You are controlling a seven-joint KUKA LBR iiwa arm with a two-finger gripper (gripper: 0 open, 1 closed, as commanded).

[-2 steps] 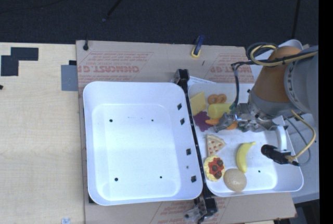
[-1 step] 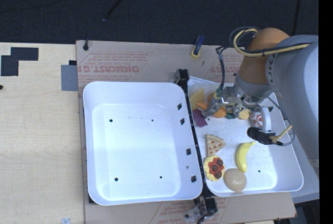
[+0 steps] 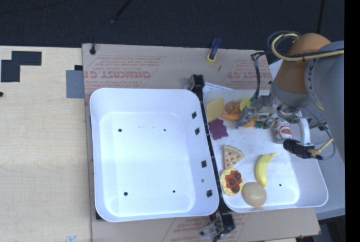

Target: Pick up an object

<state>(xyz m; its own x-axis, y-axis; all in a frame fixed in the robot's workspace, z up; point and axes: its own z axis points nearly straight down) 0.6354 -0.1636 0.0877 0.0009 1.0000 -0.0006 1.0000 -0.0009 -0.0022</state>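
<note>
Your gripper [image 3: 256, 117] is hanging low over the toy pile [image 3: 239, 114] at the far end of the right bin [image 3: 315, 193]; the banana [image 3: 263, 168] is lying nearer you

Red printed lettering on brown cardboard sheet [image 3: 140, 63] under white bins, 12 o'clock side, upside down and too blurred to read for sure. More red print at 6 o'clock edge, unreadable. Small can [image 3: 283, 131], red-white label, illegible.

left bin [image 3: 112, 117]: white, well left of the fingers
cardboard sheet [image 3: 140, 69]: under both bins
blue clamp [image 3: 214, 49]: at sheet's far edge
counter [image 3: 39, 145]: light wood
</note>
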